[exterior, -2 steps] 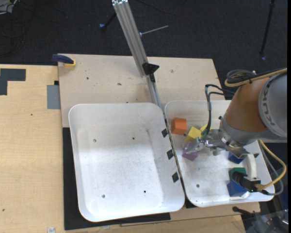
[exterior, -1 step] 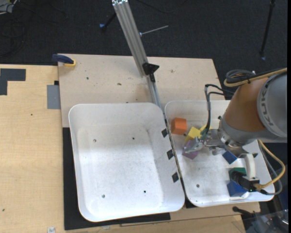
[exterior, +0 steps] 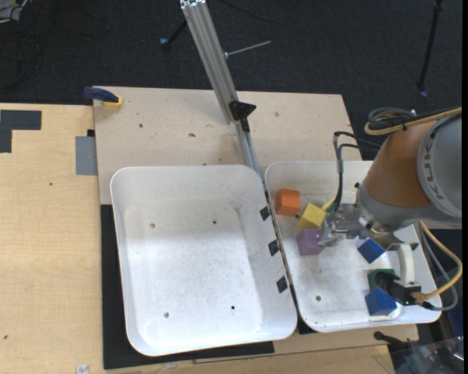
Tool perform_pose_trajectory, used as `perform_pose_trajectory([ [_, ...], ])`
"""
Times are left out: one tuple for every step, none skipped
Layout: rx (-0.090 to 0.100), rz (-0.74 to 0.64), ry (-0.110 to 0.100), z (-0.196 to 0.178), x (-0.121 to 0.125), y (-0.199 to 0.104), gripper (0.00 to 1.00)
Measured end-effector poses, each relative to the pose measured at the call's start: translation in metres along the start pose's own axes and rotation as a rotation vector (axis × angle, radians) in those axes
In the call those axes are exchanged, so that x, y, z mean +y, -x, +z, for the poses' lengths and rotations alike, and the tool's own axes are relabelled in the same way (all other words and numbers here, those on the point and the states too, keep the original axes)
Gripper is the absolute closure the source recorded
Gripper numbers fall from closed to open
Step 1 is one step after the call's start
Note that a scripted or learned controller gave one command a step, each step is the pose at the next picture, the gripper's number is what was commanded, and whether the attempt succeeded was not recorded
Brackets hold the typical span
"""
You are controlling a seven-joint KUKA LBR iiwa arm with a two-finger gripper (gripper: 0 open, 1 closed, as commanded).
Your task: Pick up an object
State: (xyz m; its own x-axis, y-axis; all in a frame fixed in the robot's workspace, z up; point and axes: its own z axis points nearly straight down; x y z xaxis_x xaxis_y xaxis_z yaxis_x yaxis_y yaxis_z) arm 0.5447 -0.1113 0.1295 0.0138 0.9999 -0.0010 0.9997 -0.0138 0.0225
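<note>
- A pale wooden bench [exterior: 179, 123], seen from above at a slant, carries two shallow white bins side by side: a left bin [exterior: 187, 255] and a right bin [exterior: 327, 287].
- The loose blocks lie in the right bin, so that is where the arm works.
- A grey robot arm with an orange band [exterior: 398, 181] reaches in from the right and bends down over the middle of the right bin.
- Its gripper [exterior: 333, 230] sits low among the blocks, just beside a small purple cube [exterior: 307, 243] and a small yellow cube [exterior: 312, 215]. It looks placed to take one of these two, probably the purple one.
- Whether the gripper is open or closed cannot be told, and no block can be seen held in it.
- A small orange cube [exterior: 287, 202] lies near the bin's left wall, just beyond the yellow one.
- A small blue cube [exterior: 370, 249] lies on the gripper's other side, close under the arm.
- As a judgement, the pick is not yet done: the blocks appear to rest on the bin floor.
</note>
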Motion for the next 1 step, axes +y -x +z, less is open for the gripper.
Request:
perform_pose_trajectory([
  [0.001, -0.005, -0.022, -0.0479, -0.0049, 0.0083, 1.0],
])
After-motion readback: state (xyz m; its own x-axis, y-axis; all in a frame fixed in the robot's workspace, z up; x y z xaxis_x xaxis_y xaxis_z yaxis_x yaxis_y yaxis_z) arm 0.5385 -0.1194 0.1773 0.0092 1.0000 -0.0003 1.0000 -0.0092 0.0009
